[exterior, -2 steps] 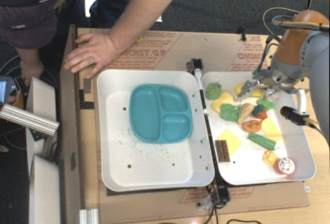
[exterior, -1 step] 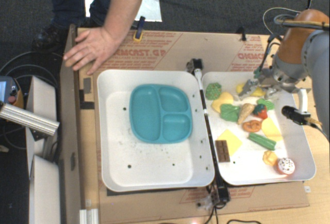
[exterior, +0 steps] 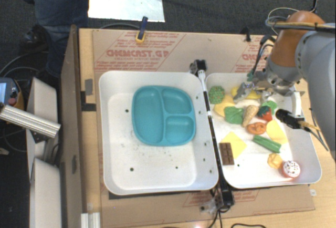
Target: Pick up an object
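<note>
Tool, finger spread impossible to tell, is hovering low over crowded play food in the right bin, nearest the broccoli and yellow wedge, apparently choosing; the teal plate is lying in the left bin.

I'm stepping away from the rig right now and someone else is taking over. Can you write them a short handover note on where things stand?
Gripper: down in the right bin, at the far side of the toy-food pile; whether its fingers are open or shut cannot be told, and nothing is seen held.
Right bin: broccoli, green pepper, tomato slice, green bean pod, yellow wedge, chocolate bar, cupcake, among others.
Left bin: a teal divided plate.
Done: arm is at the pile.
Left: grasp one object and lift it clear.
</note>
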Robot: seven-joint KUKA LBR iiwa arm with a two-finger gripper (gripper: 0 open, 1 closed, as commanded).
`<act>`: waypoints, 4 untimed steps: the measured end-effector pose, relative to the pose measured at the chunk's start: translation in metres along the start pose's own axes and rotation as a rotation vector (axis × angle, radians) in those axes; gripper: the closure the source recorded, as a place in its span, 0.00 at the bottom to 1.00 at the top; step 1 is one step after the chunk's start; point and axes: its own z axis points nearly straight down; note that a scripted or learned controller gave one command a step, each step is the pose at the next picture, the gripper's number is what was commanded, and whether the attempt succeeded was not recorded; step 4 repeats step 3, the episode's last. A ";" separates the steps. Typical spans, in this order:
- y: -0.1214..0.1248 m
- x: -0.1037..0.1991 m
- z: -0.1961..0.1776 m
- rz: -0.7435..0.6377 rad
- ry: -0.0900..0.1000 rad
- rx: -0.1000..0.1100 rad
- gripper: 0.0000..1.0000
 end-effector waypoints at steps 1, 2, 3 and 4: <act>-0.065 -0.033 -0.001 0.006 0.003 -0.025 0.00; -0.061 -0.031 -0.012 0.002 0.002 -0.035 1.00; -0.111 0.029 -0.103 -0.003 0.005 -0.030 1.00; -0.111 0.029 -0.103 -0.003 0.005 -0.030 1.00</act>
